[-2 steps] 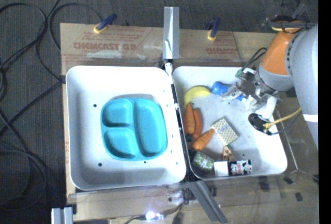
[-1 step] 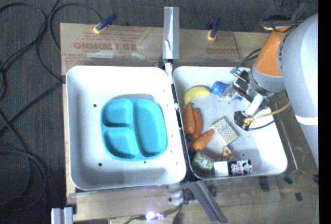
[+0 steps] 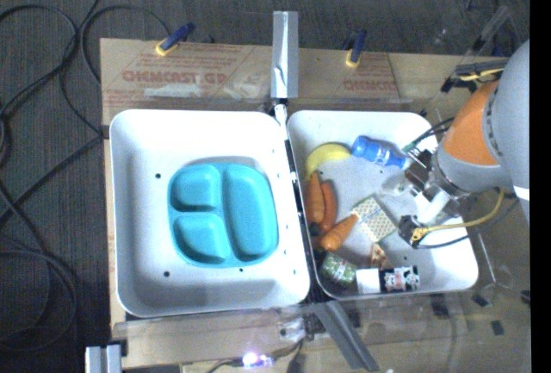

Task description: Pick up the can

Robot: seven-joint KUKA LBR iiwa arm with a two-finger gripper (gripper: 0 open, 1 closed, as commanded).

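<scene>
The arm [image 3: 491,130] reaches in at 3 o'clock over the right bin [image 3: 448,272]. The can [image 3: 337,269] lies at that bin's 7 o'clock, below two carrots [image 3: 324,201]. A blue tray [image 3: 224,212] sits in the left bin [image 3: 138,190].

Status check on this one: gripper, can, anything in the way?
Gripper low in right bin, grasp unclear. Can lies at bin's front-left corner, untouched. Carrots and small box crowd it.

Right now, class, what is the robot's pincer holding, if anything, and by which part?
It cannot be told. The pincer sits low in the right bin, beside the blue bottle, and nothing is seen gripped. The can lies apart at the front edge.
</scene>
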